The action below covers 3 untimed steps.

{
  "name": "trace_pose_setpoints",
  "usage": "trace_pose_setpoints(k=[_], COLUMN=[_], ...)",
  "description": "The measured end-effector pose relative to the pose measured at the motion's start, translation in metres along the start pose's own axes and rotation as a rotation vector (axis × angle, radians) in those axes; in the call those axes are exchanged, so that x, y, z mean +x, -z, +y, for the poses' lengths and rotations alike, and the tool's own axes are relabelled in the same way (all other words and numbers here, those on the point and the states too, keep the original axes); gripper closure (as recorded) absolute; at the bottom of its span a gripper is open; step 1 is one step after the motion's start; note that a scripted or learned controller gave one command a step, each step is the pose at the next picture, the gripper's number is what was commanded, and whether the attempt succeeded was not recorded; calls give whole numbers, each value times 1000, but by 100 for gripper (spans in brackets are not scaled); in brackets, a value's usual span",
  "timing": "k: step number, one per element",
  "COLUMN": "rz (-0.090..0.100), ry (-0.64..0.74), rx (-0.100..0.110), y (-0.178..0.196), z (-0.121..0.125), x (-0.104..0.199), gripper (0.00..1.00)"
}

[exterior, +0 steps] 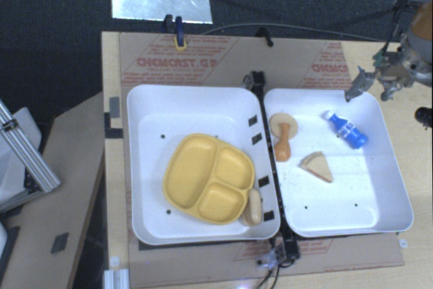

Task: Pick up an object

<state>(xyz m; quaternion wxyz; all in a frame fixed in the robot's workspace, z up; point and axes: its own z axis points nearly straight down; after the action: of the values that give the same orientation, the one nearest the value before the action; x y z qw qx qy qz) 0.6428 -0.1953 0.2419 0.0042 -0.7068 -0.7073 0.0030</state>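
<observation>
Gripper [371,82] hangs at frame's upper right, over the right bin's [389,213] top-right corner, fingers spread, pinching nothing. Nearest thing: blue bottle [346,130], just down-left of it in that bin, long axis running upper-left to lower-right. Wedge [317,166] and wooden pestle [283,137] lie further left.

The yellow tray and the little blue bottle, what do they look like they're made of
The yellow tray looks like moulded plastic, matte with a soft sheen: uniform colour, rounded divider ridges. The blue bottle is probably glossy plastic, with a white cap and label; too small to be sure.
</observation>
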Motion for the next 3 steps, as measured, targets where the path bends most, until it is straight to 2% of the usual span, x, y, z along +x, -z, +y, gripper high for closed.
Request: trace_pose_setpoints(k=[1, 2, 3], rz=[-2, -2, -2], ry=[3, 3, 1], rx=[-12, -10, -10], y=[8, -41, -101], z=[2, 12, 7], x=[1, -4, -6], gripper=[0, 0, 0])
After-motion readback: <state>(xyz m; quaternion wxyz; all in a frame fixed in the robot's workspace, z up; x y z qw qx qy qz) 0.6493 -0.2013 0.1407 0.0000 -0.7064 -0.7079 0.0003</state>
